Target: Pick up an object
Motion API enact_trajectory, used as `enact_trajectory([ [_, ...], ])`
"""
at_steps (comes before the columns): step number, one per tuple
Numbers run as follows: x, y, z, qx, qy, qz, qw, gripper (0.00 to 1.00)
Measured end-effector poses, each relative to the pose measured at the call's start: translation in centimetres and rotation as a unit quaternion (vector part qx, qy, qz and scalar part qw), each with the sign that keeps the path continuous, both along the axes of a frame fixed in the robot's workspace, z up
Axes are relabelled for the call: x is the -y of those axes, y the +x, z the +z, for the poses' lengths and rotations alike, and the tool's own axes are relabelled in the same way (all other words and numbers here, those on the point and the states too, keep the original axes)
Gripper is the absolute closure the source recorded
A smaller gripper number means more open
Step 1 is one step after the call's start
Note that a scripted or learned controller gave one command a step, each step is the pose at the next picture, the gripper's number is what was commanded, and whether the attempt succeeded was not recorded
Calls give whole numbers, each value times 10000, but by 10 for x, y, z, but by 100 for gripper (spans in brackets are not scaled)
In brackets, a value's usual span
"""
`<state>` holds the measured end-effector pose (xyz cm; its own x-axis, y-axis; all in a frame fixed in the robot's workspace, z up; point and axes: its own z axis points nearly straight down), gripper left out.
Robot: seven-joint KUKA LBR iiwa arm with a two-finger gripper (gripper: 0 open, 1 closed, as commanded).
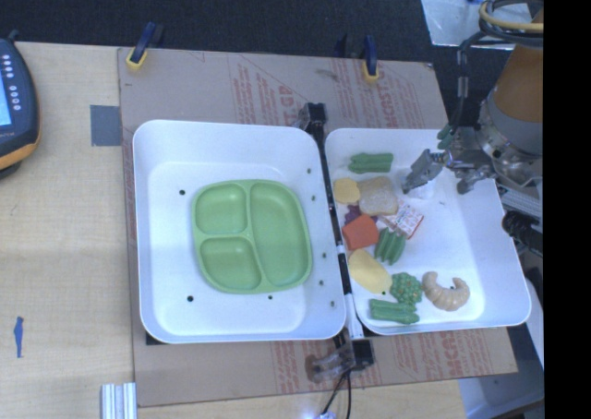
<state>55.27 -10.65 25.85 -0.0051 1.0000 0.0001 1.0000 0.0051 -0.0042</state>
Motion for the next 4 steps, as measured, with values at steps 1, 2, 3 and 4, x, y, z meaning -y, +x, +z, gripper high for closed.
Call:
enact_trajectory([
  [1,29,60,-91,11,-18,-1,10000,0],
  [2,78,105,-169,24,-18,-13,10000,0],
  [3,78,104,-155,14,-15,-9,10000,100],
  [4,-47,106,-60,50,13,43,10000,100],
])
